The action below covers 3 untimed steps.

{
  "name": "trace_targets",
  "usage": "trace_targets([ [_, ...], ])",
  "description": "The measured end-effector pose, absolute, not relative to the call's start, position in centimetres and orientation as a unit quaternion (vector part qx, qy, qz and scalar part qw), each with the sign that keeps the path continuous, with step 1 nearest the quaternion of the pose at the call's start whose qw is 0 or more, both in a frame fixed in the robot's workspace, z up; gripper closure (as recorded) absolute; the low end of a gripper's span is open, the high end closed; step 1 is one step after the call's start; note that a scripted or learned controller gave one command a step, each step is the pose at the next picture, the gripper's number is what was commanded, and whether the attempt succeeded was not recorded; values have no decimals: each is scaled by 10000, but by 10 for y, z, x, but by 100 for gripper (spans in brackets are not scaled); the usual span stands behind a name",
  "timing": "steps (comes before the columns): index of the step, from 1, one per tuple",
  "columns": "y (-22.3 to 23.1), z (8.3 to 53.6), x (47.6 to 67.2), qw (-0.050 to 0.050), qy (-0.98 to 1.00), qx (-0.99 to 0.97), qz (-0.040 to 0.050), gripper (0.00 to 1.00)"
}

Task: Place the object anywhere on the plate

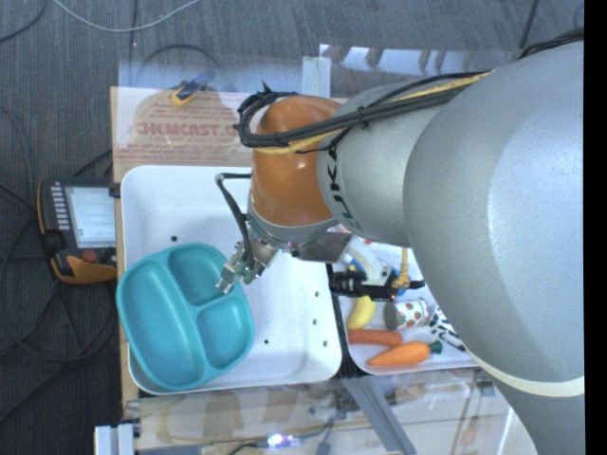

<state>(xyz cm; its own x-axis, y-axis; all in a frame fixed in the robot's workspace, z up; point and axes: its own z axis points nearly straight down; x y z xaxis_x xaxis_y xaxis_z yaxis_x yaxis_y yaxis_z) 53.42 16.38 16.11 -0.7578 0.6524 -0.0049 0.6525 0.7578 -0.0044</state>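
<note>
A teal plate [180, 320] with three compartments lies in the lower left corner of the left white bin [285, 349]. My gripper [236, 272] hangs over the plate's upper right rim, at the edge of its upper compartment. Its tip is small and dark, with a pale greenish glint. I cannot make out any object held there. The plate's compartments look bare. The grey arm with its orange band covers the bin's upper right part and most of the right side of the view.
The right bin [346, 363] shows below the arm and holds a yellow banana [361, 310], two orange carrots [398, 354], a dotted white cup [410, 313] and other small items. A cardboard sheet [171, 136] lies behind the left bin. A handheld pendant [78, 226] sits to the left.
</note>
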Motion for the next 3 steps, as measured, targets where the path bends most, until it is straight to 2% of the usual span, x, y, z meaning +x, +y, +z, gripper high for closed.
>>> trace_targets([
  [1,30,186,491,111,9399,3413,23,100],
  [2,29,195,495,155,9388,3441,40,100],
  [3,72,186,491,104,9438,3303,33,100],
])
